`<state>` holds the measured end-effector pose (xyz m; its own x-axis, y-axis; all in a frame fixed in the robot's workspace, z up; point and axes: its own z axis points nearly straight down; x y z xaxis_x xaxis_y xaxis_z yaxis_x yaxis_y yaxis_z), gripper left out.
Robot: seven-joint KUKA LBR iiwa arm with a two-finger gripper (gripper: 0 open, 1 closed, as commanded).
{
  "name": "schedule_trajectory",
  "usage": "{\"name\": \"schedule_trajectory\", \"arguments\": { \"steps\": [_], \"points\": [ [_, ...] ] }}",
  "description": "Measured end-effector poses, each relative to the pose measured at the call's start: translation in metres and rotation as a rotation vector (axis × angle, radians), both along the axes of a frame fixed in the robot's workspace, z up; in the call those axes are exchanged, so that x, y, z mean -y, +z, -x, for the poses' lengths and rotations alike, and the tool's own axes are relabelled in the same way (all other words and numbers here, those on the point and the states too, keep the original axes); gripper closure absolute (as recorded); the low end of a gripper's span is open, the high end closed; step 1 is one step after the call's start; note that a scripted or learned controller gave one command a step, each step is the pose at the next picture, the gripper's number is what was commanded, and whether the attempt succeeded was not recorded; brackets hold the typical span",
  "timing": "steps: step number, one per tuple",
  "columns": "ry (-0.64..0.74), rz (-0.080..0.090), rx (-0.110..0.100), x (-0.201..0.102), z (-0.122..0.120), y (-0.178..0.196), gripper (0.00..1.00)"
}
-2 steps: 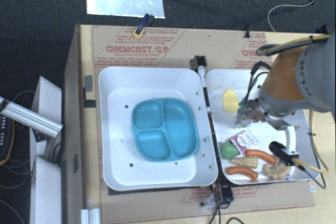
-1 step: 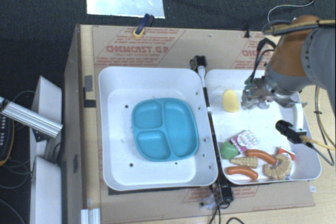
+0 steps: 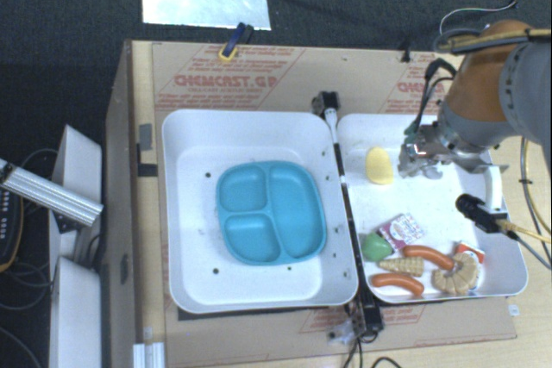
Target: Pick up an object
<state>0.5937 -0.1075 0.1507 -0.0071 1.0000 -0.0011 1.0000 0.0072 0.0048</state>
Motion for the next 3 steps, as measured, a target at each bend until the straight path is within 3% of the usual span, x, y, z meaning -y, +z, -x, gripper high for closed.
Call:
{"name": "schedule_trajectory", "arguments": {
  "steps": [1, 2, 3],
  "points": [
    [0.0, 0.0, 0.0, 0.0, 0.0, 0.0, 0.0],
    [-0.004, -0.002, -0.005, -0.021, -0.007, -0.06, 0.0],
    [-0.003, 0.0, -0.002, -0.002, -0.067, -0.066, 0.0]
  ]
}}
